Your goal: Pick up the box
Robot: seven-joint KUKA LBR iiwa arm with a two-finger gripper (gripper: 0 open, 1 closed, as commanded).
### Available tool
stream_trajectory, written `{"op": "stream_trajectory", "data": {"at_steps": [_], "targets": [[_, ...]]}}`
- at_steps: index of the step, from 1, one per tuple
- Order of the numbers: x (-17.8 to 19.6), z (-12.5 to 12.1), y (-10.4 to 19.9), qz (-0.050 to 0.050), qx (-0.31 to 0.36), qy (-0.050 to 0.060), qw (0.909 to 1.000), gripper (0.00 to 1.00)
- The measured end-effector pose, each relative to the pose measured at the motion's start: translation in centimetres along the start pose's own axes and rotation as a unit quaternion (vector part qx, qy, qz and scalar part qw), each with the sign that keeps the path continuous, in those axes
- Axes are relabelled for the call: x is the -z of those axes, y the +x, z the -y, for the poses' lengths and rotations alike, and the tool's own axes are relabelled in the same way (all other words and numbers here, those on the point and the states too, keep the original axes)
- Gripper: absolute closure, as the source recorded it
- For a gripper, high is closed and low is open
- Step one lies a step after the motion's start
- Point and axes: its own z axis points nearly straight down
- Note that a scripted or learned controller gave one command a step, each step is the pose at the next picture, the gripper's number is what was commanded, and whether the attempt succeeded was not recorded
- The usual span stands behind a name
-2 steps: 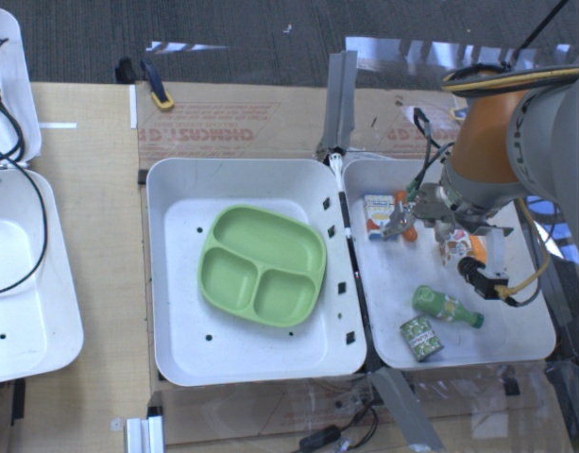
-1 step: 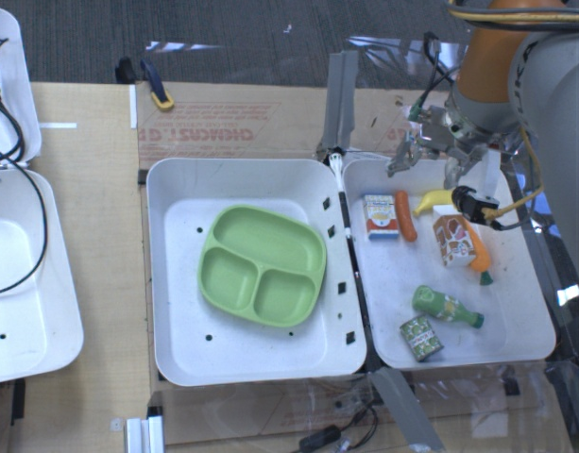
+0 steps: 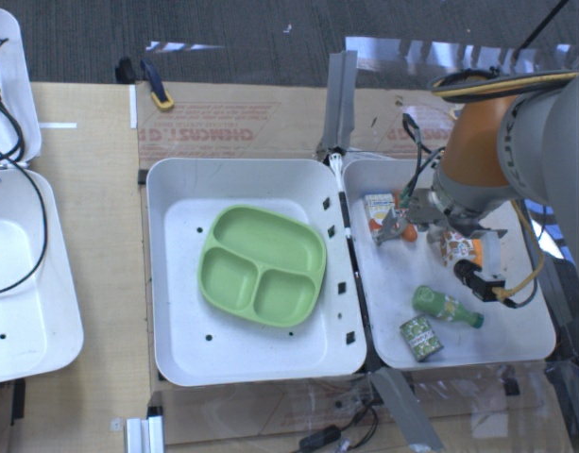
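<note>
The camera looks down at a slant on a wooden bench (image 3: pixel 91 253) carrying two shallow white bins side by side. The left bin (image 3: pixel 176 347) sits in the middle of the frame and holds a light green plate (image 3: pixel 263 265) with three compartments, lying flat and slightly turned. The right bin (image 3: pixel 516 343) lies at the right of the frame.

The grey arm (image 3: pixel 544 140) with its orange band (image 3: pixel 478 144) comes in from the upper right and hangs over the upper half of the right bin. Its end effector (image 3: pixel 402 223) points toward the left side of that bin, right beside a small white and orange box (image 3: pixel 378 208) that lies near the bin's upper left corner. How far the end effector is open cannot be told — its tip is small and dark against the clutter, and nothing can be made out clamped in it.

Just right of the end effector lies a second small carton (image 3: pixel 462 248) with orange print, partly under the arm. Lower in the bin a green bottle (image 3: pixel 445 307) lies on its side, and below it, near the front edge, a small green patterned box (image 3: pixel 421 337) lies tilted — apart from the bottle.

At the far left of the frame stands a white tray (image 3: pixel 25 281) with black cables (image 3: pixel 29 215) running across it.
</note>
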Motion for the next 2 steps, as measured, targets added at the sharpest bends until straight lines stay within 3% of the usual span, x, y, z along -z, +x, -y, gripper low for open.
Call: {"op": "stream_trajectory", "data": {"at_steps": [1,2], "targets": [[0.9,0.0,-0.1,0.000,-0.002,0.000,1.0000,1.00],[4.1,-2.2,-0.2,-0.002,0.011,0.008,0.9999,1.00]]}}
